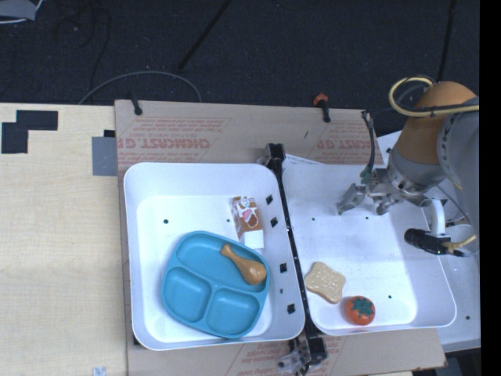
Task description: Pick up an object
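Target pick: the toast slice (325, 281) lies flat in the right bin (391, 319), just beside the tomato (360, 310).
Handling: likely light, rigid plastic; thin, so pinch across its edges.
Gripper (368, 200): fingers look spread apart, clamped on nothing, low over the bin's far side.
Arm (438, 131): reaching in from the right, well apart from both toys.

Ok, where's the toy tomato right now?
The toy tomato sits in the right bin, near its front edge, just right of the toy slice of bread.
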`<state>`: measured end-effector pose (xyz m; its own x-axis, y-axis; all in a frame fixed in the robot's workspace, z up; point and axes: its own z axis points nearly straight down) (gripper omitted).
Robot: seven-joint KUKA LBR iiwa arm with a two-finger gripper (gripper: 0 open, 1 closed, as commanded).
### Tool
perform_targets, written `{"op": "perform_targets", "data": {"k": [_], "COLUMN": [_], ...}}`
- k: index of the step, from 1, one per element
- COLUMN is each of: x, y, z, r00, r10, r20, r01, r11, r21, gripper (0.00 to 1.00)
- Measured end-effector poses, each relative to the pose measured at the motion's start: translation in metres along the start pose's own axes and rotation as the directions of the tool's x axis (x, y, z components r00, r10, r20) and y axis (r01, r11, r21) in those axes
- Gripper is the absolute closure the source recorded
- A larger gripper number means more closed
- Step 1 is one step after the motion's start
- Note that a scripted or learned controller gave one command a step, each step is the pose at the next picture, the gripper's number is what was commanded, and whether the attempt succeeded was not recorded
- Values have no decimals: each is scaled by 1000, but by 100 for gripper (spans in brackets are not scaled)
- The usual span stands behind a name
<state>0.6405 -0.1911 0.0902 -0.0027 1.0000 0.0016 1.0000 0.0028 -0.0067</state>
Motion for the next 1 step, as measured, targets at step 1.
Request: {"op": "perform_targets", "data": {"k": [1], "x": [0], "y": [1], "z": [-14], "r00": [1000], "r10": [-2], "r20": [2], "r01": [2], "r11": [1000], "r21": [-4], "gripper": [100]}}
